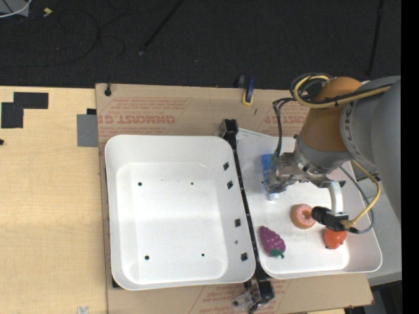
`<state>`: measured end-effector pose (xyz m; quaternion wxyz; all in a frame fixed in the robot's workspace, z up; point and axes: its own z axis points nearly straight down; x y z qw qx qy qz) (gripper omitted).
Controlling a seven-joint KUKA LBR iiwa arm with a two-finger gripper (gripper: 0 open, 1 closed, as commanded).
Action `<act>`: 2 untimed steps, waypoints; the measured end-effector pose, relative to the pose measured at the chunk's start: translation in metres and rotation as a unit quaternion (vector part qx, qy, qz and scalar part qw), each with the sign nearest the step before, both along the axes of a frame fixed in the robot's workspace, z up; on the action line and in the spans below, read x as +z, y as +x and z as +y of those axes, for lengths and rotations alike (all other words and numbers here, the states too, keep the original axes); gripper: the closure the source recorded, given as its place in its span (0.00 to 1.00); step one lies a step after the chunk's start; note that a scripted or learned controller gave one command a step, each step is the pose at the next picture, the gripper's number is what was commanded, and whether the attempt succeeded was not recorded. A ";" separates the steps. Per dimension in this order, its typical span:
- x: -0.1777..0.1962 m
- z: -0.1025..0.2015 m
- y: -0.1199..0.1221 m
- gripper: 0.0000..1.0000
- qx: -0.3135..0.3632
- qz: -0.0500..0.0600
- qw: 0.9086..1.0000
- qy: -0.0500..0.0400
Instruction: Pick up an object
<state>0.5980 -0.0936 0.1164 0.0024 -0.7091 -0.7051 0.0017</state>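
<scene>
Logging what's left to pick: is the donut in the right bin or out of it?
In. The donut lies on the right bin's floor, between the grapes and tomato.

1 fixed camera above the bench, slanted downward, both white bins (124, 175) in frame, arm (353, 129) entering from right
</scene>
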 end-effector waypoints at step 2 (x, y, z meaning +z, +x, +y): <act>0.318 -0.042 0.035 1.00 0.004 -0.011 1.000 -0.003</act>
